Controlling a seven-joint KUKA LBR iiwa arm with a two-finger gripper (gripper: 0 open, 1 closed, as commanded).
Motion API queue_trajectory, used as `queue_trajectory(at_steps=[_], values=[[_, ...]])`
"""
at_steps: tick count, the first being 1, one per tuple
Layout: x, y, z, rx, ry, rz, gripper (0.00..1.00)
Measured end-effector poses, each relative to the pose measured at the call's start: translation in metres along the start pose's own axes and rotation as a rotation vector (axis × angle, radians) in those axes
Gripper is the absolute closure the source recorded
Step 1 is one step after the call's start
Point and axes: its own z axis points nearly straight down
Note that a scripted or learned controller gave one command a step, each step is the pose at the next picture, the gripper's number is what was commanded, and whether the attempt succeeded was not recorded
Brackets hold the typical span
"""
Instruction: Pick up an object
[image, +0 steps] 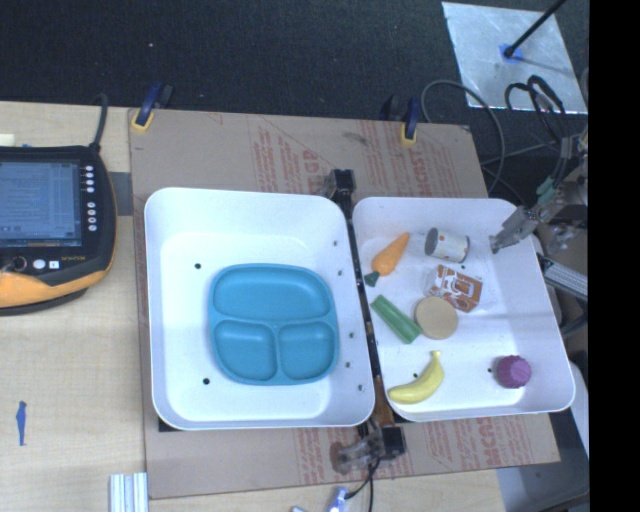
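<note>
The gripper (498, 240) hangs at the right bin's (530, 400) far right rim, near the small can (446, 243). Whether it is open cannot be told. The arm slants in from the right.

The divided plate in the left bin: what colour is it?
Light blue; the divided plate shows plainly in the camera view.

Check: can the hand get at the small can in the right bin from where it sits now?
Probably yes. The hand hangs at the right bin's far right edge, and the can lies just beside it with bare white floor between. The packet lies near the can but not in the way.
</note>
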Motion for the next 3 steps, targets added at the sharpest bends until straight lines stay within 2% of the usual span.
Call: queue_trajectory(at_steps=[1, 2, 3], values=[[0.072, 0.007, 0.109, 0.003, 0.001, -0.002, 0.0], [0.082, 0.048, 0.161, -0.006, -0.008, 0.001, 0.0], [0.088, 0.077, 0.152, 0.024, -0.003, 0.012, 0.0]])
